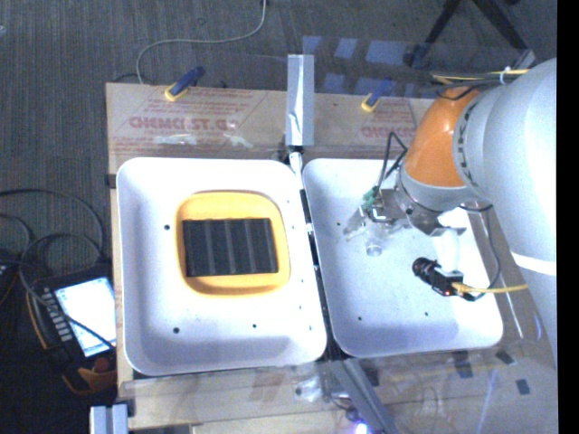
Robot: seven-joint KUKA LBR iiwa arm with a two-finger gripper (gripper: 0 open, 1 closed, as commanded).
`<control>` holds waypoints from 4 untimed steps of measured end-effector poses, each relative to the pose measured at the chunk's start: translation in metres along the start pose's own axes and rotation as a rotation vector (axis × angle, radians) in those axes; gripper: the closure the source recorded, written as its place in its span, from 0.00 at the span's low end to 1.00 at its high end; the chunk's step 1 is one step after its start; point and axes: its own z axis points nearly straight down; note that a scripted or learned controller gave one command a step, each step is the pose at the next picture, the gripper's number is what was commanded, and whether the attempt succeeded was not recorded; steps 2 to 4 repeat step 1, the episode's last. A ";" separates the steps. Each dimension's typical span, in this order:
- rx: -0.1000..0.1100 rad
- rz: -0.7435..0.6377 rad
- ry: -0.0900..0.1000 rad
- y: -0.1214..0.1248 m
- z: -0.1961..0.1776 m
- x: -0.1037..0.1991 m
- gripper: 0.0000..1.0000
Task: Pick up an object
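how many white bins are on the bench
2. The left bin holds a yellow tray; the right bin sits beside it, under the gripper.

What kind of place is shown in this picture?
Probably a robotics lab: a robot arm reaches over two white bins on a wooden bench, with loose cables on grey carpet.

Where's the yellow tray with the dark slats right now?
The yellow tray lies flat in the middle of the left bin, across the divider from the right bin, where the gripper is working.
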 end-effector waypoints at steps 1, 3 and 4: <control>0.016 0.007 0.004 0.045 -0.080 0.048 1.00; 0.016 0.007 0.004 0.045 -0.080 0.048 1.00; 0.016 0.007 0.004 0.045 -0.080 0.048 1.00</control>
